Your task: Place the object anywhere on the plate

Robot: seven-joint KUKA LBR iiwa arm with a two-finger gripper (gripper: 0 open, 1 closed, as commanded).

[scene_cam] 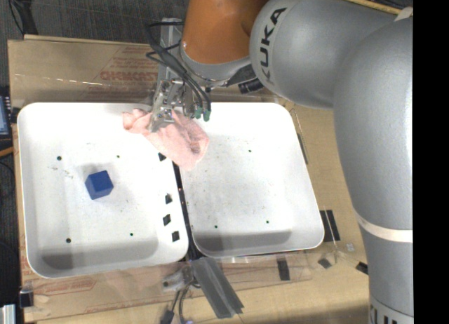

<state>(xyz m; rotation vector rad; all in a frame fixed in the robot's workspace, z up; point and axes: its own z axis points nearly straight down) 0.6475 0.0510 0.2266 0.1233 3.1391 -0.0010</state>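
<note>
A crumpled pink cloth (184, 142) hangs over the far end of the seam between the two white bins, spreading from the left bin's back edge into the right bin. My gripper (164, 113) points down at the cloth's upper left part, its fingers shut on a bunch of the fabric. A small blue cube (99, 184) lies in the left bin (42, 245), well to the left of and nearer than the gripper. The wrist with its orange band (217, 14) sits just above the bins' back edge.
The right bin (280, 224) holds only dark specks besides the cloth's lower corner. The big grey arm (365, 105) covers the right side of the view. Brown cardboard (84, 63) runs behind the bins. Black clips (168, 219) sit along the seam.
</note>
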